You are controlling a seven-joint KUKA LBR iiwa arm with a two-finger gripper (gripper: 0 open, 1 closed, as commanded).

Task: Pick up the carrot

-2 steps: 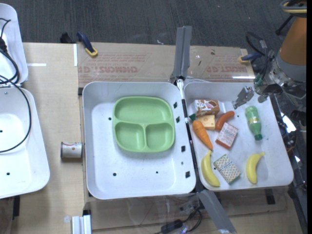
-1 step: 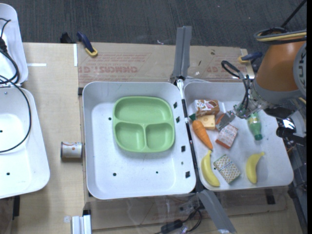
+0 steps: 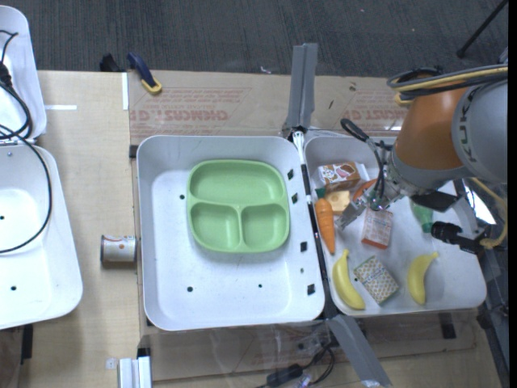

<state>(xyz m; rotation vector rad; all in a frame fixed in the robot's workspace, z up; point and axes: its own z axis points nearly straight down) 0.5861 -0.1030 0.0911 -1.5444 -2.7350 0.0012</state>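
Camera view: pincer (image 3: pixel 355 211) just beside carrot (image 3: pixel 325 223) in right bin (image 3: pixel 464 301)

Carrot (image 3: pixel 325 225) lies in right bin (image 3: pixel 477 297), pincer (image 3: pixel 355 211) just beside; green tray (image 3: pixel 238 206) in left bin (image 3: pixel 161 241).

Arm (image 3: pixel 468 132) enters from right edge, grey link bulky, orange band above wrist facing camera. Wrist angled down and leftward. Gripper (image 3: pixel 361 203) low, extended left from wrist, slanting down-left. Black cable loops off wrist on upper side. Gripper detail small, partly masked by wrist housing.
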